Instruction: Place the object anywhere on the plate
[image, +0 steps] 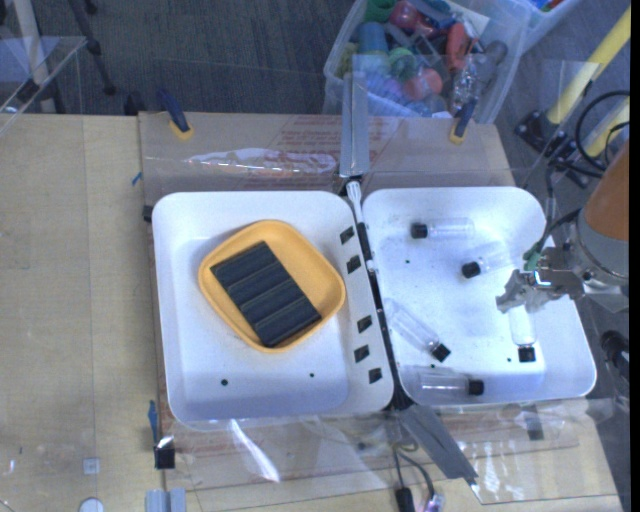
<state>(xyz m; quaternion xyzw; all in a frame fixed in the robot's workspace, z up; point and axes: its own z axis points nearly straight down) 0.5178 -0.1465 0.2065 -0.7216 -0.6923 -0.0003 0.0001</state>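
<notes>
A yellow square plate (325, 283) lies in the left white bin (190, 380), and a black ridged block (268, 293) rests on its middle. Several clear vials with black caps lie in the right bin (570, 375). One vial (521, 328) lies near that bin's right side, its cap toward the front. My gripper (523, 290) hangs at the right bin's right side, just above the far end of this vial. Whether it touches the vial is unclear.
Other vials lie at the back (445, 229), at the middle right (482, 262), at the lower left (418, 331) and along the front wall (447, 382). A divider with black clips (358, 290) separates the bins. A box of coloured toys (425, 45) stands behind.
</notes>
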